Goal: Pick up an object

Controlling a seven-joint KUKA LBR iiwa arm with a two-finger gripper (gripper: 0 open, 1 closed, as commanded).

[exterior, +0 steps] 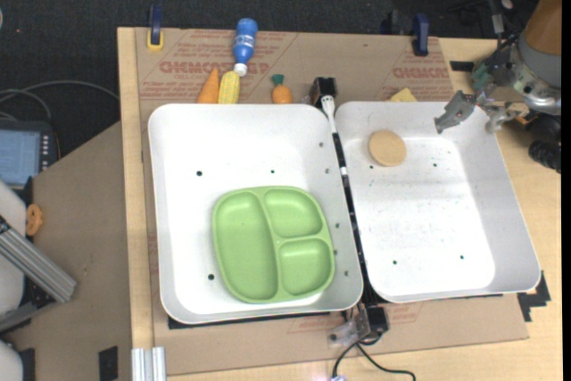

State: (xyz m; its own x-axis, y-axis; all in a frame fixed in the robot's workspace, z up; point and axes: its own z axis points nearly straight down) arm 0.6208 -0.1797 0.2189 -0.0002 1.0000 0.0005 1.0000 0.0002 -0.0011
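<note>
A round tan disc (387, 147) lies flat in the right bin (446, 227), near its back left corner. My gripper (472, 116) hovers over the back right part of that bin, to the right of the disc and apart from it. Its fingers are spread open with nothing between them. A green divided plate (272, 241) rests in the front half of the left bin (187, 156).
Behind the bins on the cardboard lie a blue and white bottle (244, 45), a corn cob (229, 86), two toy carrots (208, 87) (281, 91) and a black item (323, 89). A yellow piece (403, 95) sits behind the right bin.
</note>
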